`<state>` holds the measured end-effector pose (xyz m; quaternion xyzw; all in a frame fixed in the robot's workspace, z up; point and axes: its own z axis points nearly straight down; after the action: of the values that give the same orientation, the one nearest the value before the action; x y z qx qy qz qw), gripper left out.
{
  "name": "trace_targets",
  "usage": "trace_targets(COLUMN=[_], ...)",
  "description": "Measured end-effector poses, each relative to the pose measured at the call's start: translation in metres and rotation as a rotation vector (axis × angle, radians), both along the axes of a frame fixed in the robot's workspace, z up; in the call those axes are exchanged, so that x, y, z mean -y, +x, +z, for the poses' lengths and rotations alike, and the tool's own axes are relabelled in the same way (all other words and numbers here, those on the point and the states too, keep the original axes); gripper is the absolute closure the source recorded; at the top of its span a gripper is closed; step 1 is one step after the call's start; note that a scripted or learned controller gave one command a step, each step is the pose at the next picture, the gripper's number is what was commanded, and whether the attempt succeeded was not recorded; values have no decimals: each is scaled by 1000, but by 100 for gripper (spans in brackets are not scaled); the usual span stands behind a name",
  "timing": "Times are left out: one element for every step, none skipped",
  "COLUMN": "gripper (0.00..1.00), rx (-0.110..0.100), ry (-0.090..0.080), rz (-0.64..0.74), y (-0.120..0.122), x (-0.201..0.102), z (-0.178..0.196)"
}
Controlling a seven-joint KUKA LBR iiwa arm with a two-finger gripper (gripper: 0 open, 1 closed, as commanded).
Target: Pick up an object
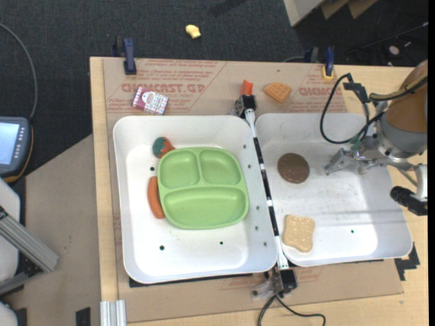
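**Arm over right bin, nothing held**

Left bin: green divided plate, an orange carrot-like piece touching its left edge, a small round toy at its upper left corner. Right bin: brown round cookie upper left, tan cracker lower left. Gripper just right of the cookie, fingers spread, grasping nothing. Waffle piece on the surface behind the bins.

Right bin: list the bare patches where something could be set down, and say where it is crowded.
In the right bin, the floor is bare between the brown disc and the cracker, and on toward the near right corner. The far left corner above the disc is also free. It is crowded at the far right, where the hand and its cables hang.
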<state>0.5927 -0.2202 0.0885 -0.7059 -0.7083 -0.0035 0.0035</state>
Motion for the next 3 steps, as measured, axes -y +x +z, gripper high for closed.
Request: trace_targets(gripper=[0,0,0], rx=[-2,1,-10], ry=[1,-6,-7], rz=[3,0,-7], y=[58,60,-50], x=[-3,0,-10], z=[-5,9,-5])
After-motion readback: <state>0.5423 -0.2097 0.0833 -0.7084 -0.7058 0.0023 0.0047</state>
